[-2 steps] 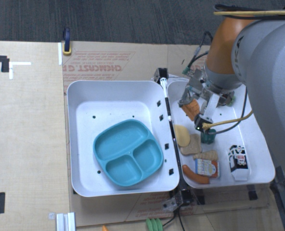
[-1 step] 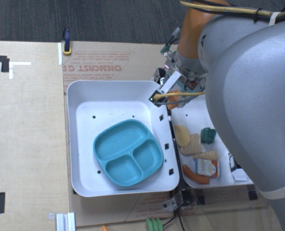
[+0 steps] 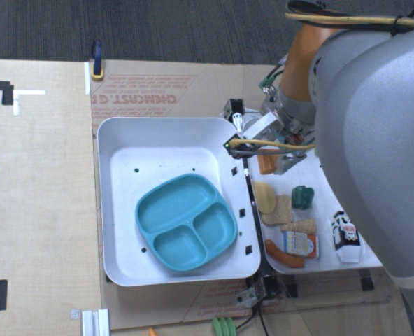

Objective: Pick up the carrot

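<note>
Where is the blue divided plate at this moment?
The blue divided plate lies in the left white bin, toward its lower half, across the divider from the food items in the right bin.

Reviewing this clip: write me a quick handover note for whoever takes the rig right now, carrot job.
Gripper: low over the far end of the right bin, at an orange item that may be the carrot; a hold can't be confirmed.
Right bin also holds a green item, beige food pieces, a hot dog, cartons.
Left bin holds the blue divided tray.
Done: approach. Left: confirm grasp, lift.
</note>
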`<control>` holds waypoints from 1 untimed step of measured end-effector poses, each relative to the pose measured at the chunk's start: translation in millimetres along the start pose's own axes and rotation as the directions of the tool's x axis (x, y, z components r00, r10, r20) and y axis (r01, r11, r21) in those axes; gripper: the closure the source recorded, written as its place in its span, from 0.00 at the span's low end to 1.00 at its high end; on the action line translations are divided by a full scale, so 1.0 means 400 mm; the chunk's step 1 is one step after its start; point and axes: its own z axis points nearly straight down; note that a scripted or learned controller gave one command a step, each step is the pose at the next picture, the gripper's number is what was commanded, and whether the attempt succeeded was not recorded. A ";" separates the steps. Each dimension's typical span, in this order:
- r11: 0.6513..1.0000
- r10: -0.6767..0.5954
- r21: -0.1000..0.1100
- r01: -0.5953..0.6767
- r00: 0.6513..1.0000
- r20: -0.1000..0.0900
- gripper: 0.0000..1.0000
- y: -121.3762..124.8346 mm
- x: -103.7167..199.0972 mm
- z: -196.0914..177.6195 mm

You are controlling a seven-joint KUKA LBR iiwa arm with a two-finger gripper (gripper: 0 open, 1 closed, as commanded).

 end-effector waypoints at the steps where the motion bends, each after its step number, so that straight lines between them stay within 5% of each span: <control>1: 1.000 0.000 0.000 0.000 1.000 0.000 0.00 -0.001 0.001 0.000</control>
